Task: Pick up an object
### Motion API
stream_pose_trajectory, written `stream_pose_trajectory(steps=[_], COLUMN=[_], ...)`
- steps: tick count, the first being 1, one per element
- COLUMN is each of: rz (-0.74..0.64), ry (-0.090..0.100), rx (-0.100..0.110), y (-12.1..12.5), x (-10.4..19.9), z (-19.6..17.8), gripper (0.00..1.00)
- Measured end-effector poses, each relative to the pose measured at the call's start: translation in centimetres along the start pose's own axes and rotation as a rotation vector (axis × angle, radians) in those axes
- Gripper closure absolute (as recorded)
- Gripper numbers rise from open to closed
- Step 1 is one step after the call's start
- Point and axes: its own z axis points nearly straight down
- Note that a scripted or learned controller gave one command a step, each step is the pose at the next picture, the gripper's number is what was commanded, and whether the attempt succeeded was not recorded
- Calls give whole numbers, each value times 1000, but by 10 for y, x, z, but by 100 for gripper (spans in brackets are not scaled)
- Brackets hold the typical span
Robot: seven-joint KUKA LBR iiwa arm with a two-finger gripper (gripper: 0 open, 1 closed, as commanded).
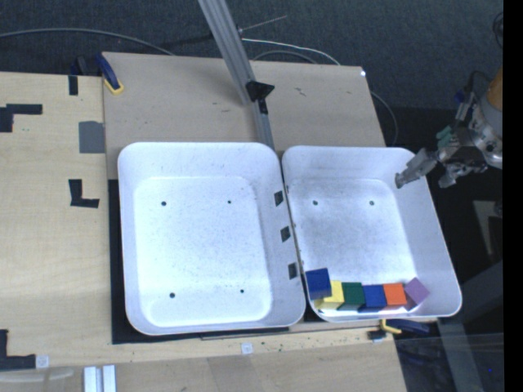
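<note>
Several small blocks lie in a row along the near wall of the right bin: a blue block on a yellow one, then a green block, another blue block, an orange block and a purple block. My gripper hangs over the right bin's far right rim, well away from the blocks. It is open and nothing sits between its fingers.
The left bin stands beside the right one, with black clips on the shared rim. A slanted metal rail runs down to the bins' far edge. A blue-and-yellow clamp lies on the bench at the far left.
</note>
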Motion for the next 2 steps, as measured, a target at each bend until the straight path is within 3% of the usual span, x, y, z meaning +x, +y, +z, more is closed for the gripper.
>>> stream_pose_trajectory(steps=[1, 2], rz=[-1, 0], ry=[5, 1], rx=[12, 2], y=[-54, -51], x=[63, 61], z=[96, 82], gripper=[0, 100])
